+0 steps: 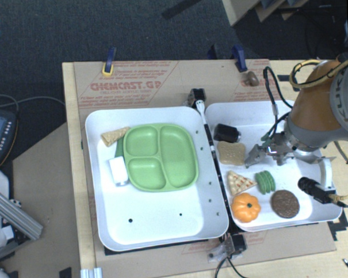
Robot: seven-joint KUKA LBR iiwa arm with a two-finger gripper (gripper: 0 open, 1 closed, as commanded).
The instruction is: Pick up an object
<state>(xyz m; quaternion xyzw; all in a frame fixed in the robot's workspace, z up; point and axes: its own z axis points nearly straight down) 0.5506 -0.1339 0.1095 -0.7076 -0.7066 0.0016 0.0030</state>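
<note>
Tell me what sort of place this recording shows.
Most likely a robotics lab bench, not a kitchen: two white bins sit on a clamped board, toy food such as a pumpkin fills one, and loose cables lie on dark carpet.

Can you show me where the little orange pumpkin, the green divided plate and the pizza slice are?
pumpkin (246,207), camera view, on its orange top
green divided plate (160,157), camera view, on the ridge between compartments
pizza slice (240,182), camera view, on its topped middle
</note>
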